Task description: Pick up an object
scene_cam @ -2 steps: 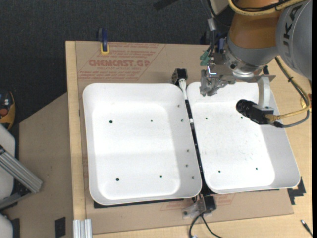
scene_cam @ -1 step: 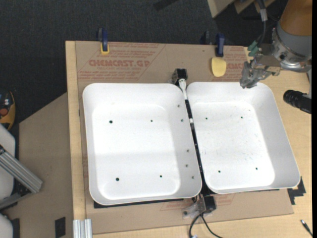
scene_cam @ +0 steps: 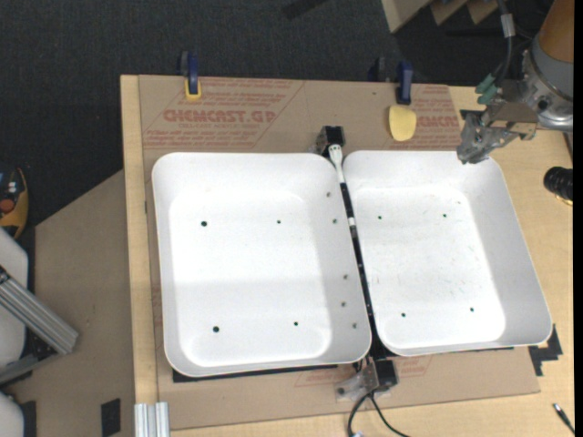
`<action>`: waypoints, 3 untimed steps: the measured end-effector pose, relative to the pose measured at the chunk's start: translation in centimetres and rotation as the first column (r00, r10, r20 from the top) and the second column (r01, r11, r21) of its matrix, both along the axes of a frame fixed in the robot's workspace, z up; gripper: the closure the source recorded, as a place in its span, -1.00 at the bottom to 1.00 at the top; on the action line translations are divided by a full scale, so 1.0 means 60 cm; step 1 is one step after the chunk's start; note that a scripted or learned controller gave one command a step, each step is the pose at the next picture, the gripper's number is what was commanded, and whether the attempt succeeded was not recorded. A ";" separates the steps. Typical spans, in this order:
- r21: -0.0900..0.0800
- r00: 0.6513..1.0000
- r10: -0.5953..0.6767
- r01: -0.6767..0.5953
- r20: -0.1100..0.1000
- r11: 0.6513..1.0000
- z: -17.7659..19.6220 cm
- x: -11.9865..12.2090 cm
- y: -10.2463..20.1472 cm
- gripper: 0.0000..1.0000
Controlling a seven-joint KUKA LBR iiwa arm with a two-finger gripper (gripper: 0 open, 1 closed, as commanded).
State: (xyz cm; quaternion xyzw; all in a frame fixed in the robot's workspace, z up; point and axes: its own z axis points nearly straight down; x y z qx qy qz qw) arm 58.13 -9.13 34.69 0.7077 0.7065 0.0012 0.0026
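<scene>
Hand [scene_cam: 473, 151] seen at top right, poised over far right corner of right bin [scene_cam: 510, 244]; finger state cannot be told. Small yellow object [scene_cam: 402, 122] lies on surface [scene_cam: 273, 107] beyond bins, near blue clamp [scene_cam: 404, 82], apart from hand. Left bin [scene_cam: 173, 244] alongside.

The brown board [scene_cam: 273, 116] reads, apparently, "CHEMCAST GP" in red.
</scene>
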 end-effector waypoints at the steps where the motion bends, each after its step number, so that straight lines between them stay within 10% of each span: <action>1: 0.003 1.000 0.001 -0.001 -0.008 1.000 -0.005 -0.044 -0.005 1.00; 2: 0.005 1.000 0.010 -0.010 -0.012 1.000 -0.142 0.026 0.130 1.00; 3: 0.002 1.000 0.004 -0.004 0.002 1.000 -0.047 0.042 0.154 1.00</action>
